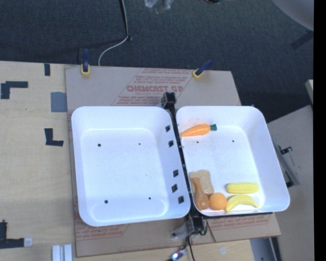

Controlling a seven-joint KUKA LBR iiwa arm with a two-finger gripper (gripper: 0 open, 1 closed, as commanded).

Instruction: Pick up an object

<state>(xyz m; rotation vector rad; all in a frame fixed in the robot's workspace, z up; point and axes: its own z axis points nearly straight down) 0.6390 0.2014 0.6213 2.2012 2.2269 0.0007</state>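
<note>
In the right bin (265, 127) an orange carrot (196, 130) lies near the left wall, while bread (201, 181), an orange (217, 202), corn (242, 188) and a banana (241, 203) crowd the near edge

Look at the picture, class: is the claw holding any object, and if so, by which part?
That cannot be told. A blurred claw sits at the top edge, away from the bins; the carrot and banana lie in the right bin.
</note>
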